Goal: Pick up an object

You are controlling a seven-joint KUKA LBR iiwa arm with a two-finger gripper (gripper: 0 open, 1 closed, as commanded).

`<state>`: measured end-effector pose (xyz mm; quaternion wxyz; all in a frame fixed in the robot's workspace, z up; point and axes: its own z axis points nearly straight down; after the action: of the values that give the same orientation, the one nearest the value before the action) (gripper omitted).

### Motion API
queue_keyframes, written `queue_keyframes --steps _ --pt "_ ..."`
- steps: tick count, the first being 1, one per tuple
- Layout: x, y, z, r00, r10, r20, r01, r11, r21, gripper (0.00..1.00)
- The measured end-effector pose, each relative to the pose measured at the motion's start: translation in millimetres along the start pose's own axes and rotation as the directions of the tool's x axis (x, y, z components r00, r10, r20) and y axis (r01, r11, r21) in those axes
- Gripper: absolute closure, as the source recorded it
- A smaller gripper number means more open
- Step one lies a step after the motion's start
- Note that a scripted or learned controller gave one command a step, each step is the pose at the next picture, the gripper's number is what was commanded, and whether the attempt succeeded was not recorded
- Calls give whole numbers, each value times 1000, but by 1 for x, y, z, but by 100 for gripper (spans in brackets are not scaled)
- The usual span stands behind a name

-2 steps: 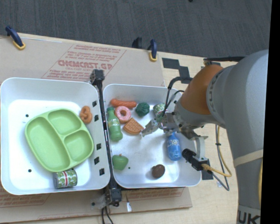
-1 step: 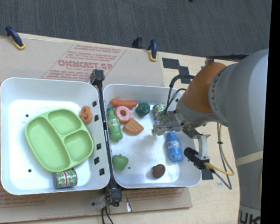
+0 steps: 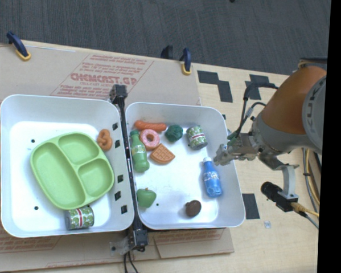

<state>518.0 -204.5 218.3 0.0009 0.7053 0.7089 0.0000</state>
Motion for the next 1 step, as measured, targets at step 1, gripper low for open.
queue_keyframes --steps 1 --pt "-7 93 -44 1000 0 -1 0 1000 0 100"
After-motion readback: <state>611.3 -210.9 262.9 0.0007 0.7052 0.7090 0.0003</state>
